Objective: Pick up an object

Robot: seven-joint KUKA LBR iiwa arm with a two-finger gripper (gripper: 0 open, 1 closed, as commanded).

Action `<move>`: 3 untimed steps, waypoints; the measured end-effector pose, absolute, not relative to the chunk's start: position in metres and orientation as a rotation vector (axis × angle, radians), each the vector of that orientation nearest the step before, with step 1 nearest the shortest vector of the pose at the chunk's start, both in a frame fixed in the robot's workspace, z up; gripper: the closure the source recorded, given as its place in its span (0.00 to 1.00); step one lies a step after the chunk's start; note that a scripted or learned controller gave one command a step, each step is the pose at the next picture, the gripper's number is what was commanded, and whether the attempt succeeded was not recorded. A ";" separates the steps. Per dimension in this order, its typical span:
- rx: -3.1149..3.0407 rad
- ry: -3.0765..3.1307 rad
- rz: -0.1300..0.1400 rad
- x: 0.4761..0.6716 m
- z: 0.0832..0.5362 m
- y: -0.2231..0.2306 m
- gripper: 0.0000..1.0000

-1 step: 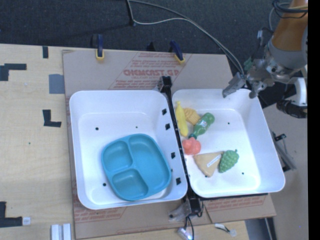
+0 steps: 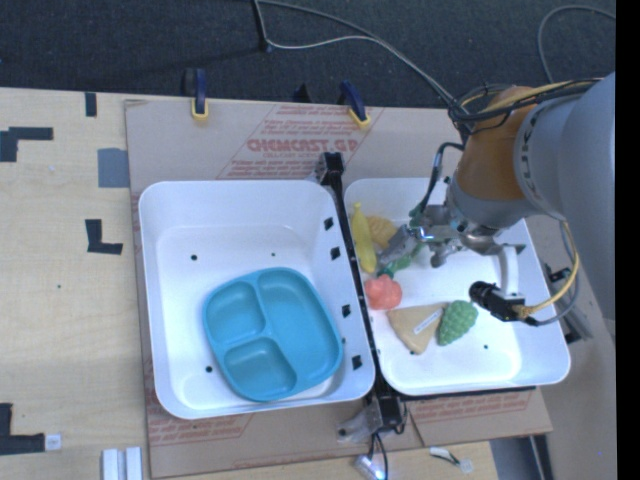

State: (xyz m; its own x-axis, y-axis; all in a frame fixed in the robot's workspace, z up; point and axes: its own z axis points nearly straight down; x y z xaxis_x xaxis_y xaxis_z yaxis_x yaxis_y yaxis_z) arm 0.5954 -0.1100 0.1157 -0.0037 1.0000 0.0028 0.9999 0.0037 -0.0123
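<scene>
Pincer (image 2: 420,245), grip state unreadable, hovered over right bin (image 2: 540,368) beside yellow toy (image 2: 372,238); tomato (image 2: 382,292), wedge (image 2: 415,326), grapes (image 2: 457,321) nearer.

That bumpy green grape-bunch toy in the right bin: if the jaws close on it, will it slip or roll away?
The bumpy green grape-bunch toy looks like moulded plastic, so probably light and stiff. Its knobbly surface should give some grip, but its rounded shape may squirt sideways. It touches the tan wedge-shaped toy, which may get nudged.
</scene>
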 end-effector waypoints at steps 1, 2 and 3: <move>-2.229 -2.224 -0.003 0.627 0.088 -0.099 0.00; -2.228 -2.224 -0.004 0.627 0.099 -0.098 1.00; -2.220 -2.230 -0.009 0.657 0.189 -0.054 1.00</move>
State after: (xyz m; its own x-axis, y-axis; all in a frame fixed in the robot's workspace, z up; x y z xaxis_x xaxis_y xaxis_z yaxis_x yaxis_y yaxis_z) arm 0.6573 -0.0536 0.1892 -0.0044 1.0000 0.0002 1.0000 0.0044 0.0080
